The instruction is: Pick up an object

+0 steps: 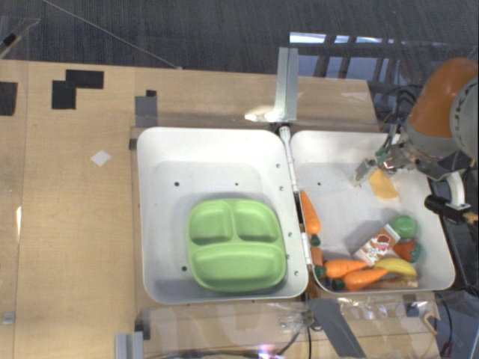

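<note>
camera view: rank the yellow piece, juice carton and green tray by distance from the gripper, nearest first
From the gripper:
1. Yellow piece, right bin, just below the gripper.
2. Juice carton, right bin, lower down among the toy food.
3. Green tray, left bin, across the divider.

Even, bright overhead light is washing both white bins (pixel 224 144), glare is flaring off the metal post (pixel 287 81) at the far side and the clear sheet at the near edge, and soft shadows are sitting under the green plate (pixel 236 244).
</note>
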### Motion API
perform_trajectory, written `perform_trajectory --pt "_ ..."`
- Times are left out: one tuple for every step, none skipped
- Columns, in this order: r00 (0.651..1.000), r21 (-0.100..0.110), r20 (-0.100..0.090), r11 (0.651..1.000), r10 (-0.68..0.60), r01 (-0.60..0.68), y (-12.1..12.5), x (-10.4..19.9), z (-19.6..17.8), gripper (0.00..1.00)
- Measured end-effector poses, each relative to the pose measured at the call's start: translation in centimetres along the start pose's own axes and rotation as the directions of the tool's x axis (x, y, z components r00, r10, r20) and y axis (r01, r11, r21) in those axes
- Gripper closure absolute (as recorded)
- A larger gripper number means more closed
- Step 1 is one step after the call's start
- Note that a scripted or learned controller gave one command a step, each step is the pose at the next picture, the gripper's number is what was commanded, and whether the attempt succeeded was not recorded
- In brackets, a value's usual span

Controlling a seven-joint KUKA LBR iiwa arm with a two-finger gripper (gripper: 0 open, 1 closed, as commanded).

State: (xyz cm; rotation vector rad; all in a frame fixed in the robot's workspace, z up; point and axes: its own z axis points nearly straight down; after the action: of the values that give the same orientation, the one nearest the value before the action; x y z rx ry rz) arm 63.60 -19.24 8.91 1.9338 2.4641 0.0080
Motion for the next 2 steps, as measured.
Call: perform_trajectory --pt "1.0 -0.001 0.002 1.0 -0.012 0.012 -4.4 -0.3 -0.2 0.0" --pt "0.998 0.001 -0.001 0.998 -0.064 0.064 1.2 1.5 -1.0 0.0"
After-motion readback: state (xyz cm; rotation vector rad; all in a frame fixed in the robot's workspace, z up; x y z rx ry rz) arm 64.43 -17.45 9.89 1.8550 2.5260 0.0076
